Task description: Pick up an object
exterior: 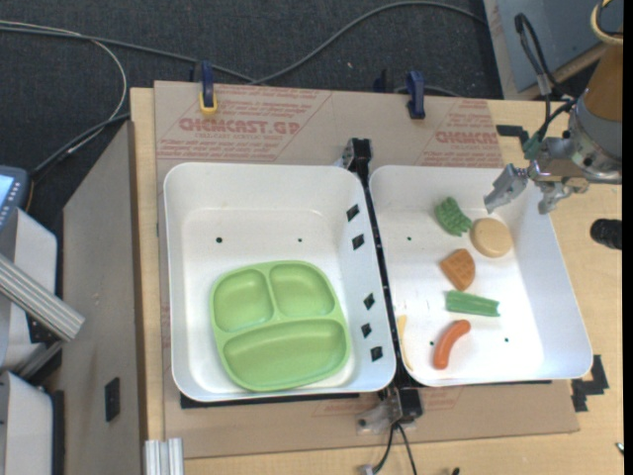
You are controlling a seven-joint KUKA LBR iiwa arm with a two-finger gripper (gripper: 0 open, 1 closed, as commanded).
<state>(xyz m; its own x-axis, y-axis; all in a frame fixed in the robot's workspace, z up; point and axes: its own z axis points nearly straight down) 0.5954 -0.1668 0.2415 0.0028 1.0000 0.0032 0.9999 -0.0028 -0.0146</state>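
Note:
The right bin (554,295) holds several toy foods: a green leafy piece (453,216), a tan round bun (492,237), an orange-brown chunk (458,266), a green bean-like strip (472,305) and a red-orange sausage (451,344). My gripper (527,190) hangs over the bin's upper right part, just above and right of the bun. Its two fingers are spread apart with nothing between them.
The left bin (188,226) holds a green divided plate (280,323). A black divider with clips (368,265) runs between the bins. Two clamps (208,87) (415,95) grip the cardboard's far edge. Cables trail behind the bench.

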